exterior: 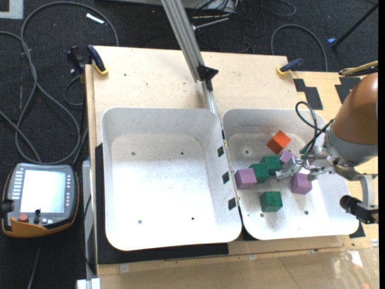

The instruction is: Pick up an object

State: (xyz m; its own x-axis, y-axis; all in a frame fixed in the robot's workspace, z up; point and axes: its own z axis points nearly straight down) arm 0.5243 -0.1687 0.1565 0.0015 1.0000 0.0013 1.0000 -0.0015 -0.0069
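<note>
Grey gripper [287,170] hangs low in the right bin [337,224], among the blocks; I cannot tell its state. Green blocks [264,168] and a purple one [245,177] lie just left, another purple [301,183] right, orange [278,142] behind, green [271,200] nearer.

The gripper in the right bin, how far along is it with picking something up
Done: the arm has reached into the right bin, and the gripper is low among the blocks.
In hand: it sits beside a green block and a purple block; no block visibly sits between its fingers.
Left: a sure grasp and a lift. The orange block and the other blocks lie on the bin floor.
</note>
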